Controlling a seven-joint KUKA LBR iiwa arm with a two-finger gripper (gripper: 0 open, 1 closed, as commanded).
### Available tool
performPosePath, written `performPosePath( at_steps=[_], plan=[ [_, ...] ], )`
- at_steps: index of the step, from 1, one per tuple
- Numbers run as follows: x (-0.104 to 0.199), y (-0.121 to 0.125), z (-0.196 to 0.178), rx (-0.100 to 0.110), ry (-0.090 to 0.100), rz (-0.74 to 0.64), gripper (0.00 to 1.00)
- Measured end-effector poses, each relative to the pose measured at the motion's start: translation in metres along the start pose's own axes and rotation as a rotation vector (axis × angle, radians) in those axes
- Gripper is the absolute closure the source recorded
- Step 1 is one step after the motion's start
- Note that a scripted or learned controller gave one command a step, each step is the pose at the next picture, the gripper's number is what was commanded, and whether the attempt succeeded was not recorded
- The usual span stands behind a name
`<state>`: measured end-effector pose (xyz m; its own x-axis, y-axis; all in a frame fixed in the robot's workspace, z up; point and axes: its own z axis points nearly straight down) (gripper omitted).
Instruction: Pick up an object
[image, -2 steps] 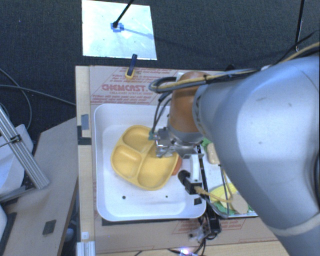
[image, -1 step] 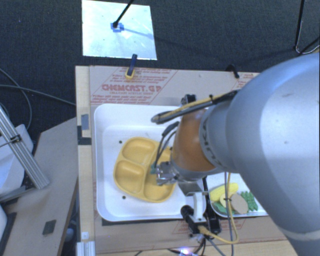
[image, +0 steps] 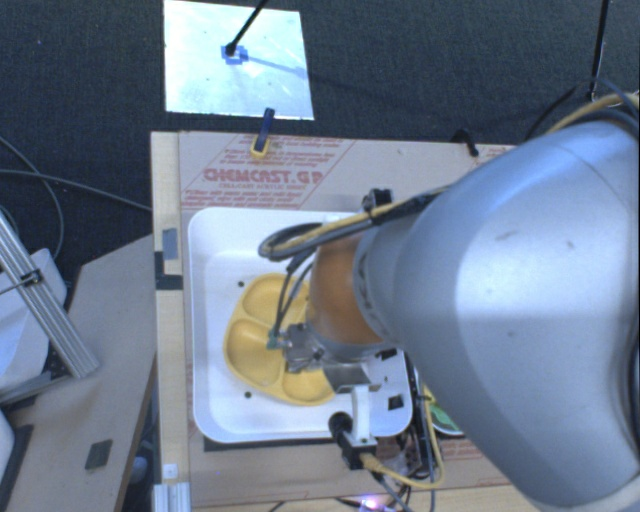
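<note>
The grey arm (image: 520, 320) filled the near right of the view, its wide shell covering most of the right side of the bench (image: 170, 400). Below its orange band (image: 335, 295) the wrist block and white mount (image: 380, 405) hung over the near right part of the left white bin (image: 215, 300), with black cables (image: 290, 240) looping over the wrist. The tool (image: 300, 350) was down inside that bin, right at the yellow plastic object (image: 255, 335), a lobed, shell-like piece lying in the middle of the bin floor; the wrist hid how the tool stood, so I cannot tell whether it gripped anything. Farther back a cardboard sheet printed CHEMCAST (image: 265, 175) lay under the bin's far edge, with a small yellow and blue clamp (image: 262, 135) on it, and beyond that a shiny metal plate (image: 238, 60) rested on dark carpet
</note>
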<state>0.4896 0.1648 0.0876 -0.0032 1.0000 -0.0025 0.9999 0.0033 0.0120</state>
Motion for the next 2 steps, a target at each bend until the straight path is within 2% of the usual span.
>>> performPosePath(
  at_steps=[1,2],
  plan=[
    [0.020,0.125,-0.152,-0.014,0.008,-0.003,1.00],
    [-0.019,0.168,-0.108,0.011,0.000,0.005,1.00]
  ],
)
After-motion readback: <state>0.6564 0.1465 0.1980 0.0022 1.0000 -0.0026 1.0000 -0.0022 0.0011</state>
